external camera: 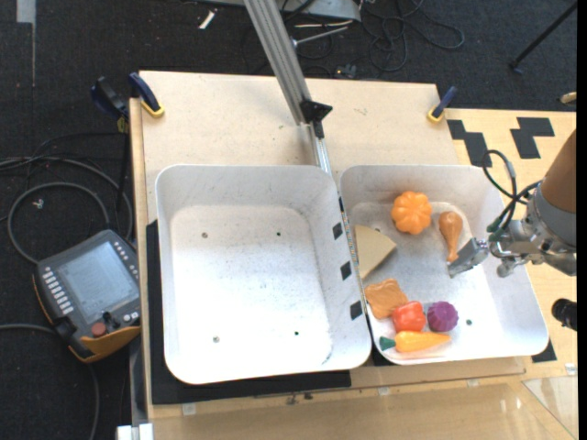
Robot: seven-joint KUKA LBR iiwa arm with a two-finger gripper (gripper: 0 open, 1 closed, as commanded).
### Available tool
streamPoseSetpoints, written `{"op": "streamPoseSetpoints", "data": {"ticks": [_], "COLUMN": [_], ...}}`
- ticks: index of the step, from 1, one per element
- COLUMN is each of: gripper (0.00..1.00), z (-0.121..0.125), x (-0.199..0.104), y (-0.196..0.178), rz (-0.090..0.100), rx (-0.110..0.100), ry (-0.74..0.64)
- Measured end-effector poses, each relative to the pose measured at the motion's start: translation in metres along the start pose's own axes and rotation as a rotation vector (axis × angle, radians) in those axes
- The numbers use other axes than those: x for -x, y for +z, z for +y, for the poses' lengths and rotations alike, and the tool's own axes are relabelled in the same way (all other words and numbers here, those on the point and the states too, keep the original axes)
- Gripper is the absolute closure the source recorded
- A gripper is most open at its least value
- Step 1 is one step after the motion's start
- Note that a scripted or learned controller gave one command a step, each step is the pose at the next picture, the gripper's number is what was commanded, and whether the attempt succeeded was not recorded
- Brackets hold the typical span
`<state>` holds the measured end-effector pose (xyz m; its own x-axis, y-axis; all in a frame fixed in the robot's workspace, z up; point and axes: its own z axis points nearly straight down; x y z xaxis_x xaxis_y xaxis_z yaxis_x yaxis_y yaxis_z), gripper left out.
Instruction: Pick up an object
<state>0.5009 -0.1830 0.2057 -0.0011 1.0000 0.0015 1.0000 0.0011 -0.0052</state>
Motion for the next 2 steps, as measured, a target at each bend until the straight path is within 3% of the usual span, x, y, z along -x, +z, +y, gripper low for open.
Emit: {"op": "streamPoseSetpoints", "data": {"ticks": [1, 2], "gripper": [0.0, 0.0], "z": [0.001, -0.003], "x": [0.0, -0.001], "y": [-0.002, 0.042], "rz": [-0.001, 0.0], "rx": [0.005, 0.001], "ry": [0.001, 0.002]}}
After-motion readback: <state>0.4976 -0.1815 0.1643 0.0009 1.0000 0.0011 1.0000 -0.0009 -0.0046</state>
